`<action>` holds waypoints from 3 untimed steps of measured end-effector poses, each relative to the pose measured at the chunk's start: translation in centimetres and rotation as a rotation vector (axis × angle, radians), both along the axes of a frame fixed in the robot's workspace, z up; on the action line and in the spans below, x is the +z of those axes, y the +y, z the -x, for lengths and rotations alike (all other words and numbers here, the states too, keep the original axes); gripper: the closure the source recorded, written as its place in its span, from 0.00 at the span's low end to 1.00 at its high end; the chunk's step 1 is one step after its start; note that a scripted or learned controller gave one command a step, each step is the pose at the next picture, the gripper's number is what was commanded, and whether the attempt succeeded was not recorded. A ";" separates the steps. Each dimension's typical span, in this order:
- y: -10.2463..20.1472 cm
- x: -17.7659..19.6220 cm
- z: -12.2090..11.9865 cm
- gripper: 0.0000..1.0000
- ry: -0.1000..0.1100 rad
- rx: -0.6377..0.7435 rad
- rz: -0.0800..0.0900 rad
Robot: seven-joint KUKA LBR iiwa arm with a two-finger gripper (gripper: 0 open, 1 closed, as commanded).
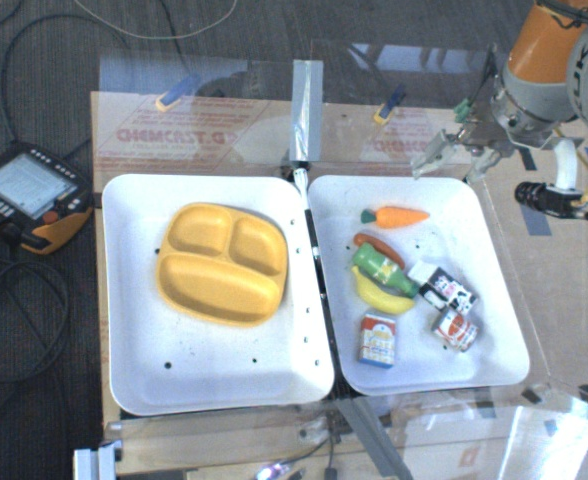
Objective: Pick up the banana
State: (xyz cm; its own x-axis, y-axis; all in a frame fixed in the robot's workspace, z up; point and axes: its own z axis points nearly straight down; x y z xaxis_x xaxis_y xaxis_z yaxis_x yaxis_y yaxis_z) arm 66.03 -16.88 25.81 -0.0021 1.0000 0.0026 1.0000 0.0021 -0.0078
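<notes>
The yellow banana [382, 295] lies in the middle of the right bin [494, 258], partly covered by a green bottle [383, 269] that rests across its top. My gripper [455, 159] hangs above the bin's far right edge, well away from the banana, with its two fingers spread open and nothing between them.
An orange carrot [399, 216] and a red sausage [378, 246] lie behind the banana. A small carton [378, 340], a black-and-white pack [444, 288] and a red can [456, 330] sit near it. A yellow divided tray [222, 262] is in the left bin [134, 358].
</notes>
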 end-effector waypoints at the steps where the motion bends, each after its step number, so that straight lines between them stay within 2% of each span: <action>1: 4.6 -7.3 8.1 0.00 0.001 -0.058 0.001; 2: 6.9 -16.5 10.4 0.00 -0.008 0.048 0.000; 3: 6.9 -15.9 10.4 1.00 -0.004 0.048 -0.002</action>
